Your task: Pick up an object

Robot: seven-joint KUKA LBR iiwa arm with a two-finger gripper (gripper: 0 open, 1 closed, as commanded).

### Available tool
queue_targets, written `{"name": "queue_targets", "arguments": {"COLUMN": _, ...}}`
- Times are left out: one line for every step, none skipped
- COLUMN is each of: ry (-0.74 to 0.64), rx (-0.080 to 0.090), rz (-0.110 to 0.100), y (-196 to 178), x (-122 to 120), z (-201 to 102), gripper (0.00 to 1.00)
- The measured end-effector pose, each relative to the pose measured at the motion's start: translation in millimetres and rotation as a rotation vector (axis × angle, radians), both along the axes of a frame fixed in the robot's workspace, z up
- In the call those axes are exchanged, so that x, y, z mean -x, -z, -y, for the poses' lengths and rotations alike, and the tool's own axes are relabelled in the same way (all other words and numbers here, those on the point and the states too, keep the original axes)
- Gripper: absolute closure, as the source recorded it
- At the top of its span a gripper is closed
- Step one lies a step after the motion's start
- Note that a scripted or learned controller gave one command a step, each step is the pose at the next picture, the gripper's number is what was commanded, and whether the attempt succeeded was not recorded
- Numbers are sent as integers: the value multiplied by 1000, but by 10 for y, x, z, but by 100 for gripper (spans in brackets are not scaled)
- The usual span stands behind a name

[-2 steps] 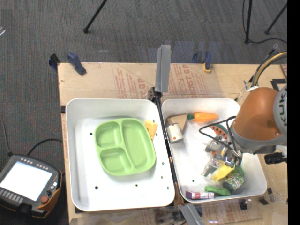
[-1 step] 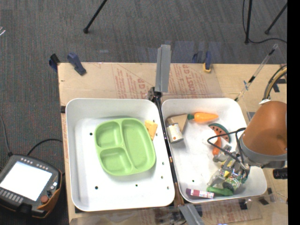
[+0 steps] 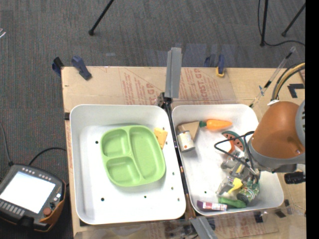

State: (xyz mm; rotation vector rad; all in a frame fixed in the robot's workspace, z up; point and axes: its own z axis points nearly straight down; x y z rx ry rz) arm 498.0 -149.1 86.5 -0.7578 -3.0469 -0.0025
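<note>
Two white bins are sat side by side: the left bin (image 3: 82, 133) is taken up by a green divided plate (image 3: 133, 156) with a yellow wedge (image 3: 161, 136) at its right edge. The arm (image 3: 276, 136) is hung over the right bin (image 3: 199, 171), the gripper (image 3: 238, 176) lowered into a clutter pile (image 3: 240, 190) at the near right. Jaw state can't be made out, tbh. A toy carrot (image 3: 218, 125) is lying at the far side, and a small tube (image 3: 212, 205) by the near wall.
</note>
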Motion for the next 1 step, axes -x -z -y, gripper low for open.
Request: {"name": "queue_targets", "arguments": {"ry": -3, "rx": -1, "rz": -1, "y": -91, "x": -2, "z": -3, "gripper": 100}}
